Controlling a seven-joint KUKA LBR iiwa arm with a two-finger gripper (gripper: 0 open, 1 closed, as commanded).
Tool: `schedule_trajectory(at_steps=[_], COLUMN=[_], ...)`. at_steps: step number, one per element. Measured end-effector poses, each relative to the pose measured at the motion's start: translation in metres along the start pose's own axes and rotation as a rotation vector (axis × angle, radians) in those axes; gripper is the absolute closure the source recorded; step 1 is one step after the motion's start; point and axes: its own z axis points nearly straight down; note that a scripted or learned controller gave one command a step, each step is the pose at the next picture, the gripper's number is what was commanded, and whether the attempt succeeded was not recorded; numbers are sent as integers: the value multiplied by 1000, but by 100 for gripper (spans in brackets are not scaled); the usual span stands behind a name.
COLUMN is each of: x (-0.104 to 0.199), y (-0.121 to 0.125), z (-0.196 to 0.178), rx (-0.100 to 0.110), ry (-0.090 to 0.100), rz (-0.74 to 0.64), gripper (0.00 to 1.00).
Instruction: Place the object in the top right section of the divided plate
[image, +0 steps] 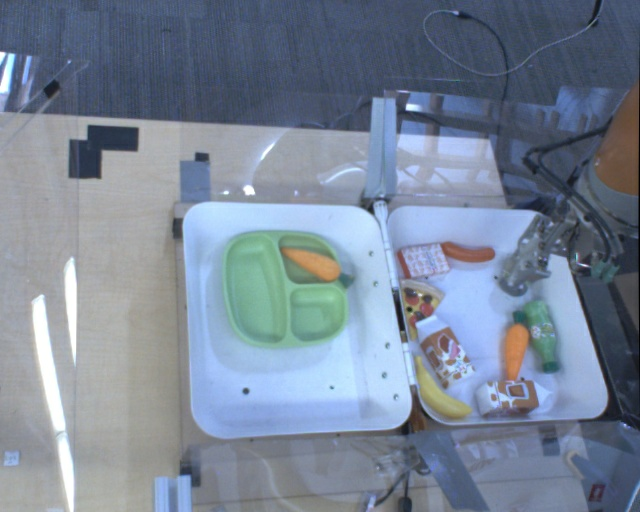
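Note:
A green divided plate (262, 300) lies in the left bin (230, 400). An orange toy carrot (311, 264) rests in its top right section, its green end toward the right rim. My gripper (517, 279) hangs over the right bin (590, 385), near its upper right part, well away from the plate. It points down at bare bin floor between a red sausage (468, 253) and a green bottle (541, 335). Nothing shows between its fingers.
The right bin holds a second carrot (514, 349), a red-checked packet (424, 261), a pizza slice (421, 299), a snack box (446, 357), a banana (438, 393) and a small carton (509, 398). A metal post (381, 150) stands behind the bins.

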Motion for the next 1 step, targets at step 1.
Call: schedule_trajectory(at_steps=[1], x=[48], y=[-51], z=[106], rx=[0], ry=[5], rz=[-8], gripper=[100])
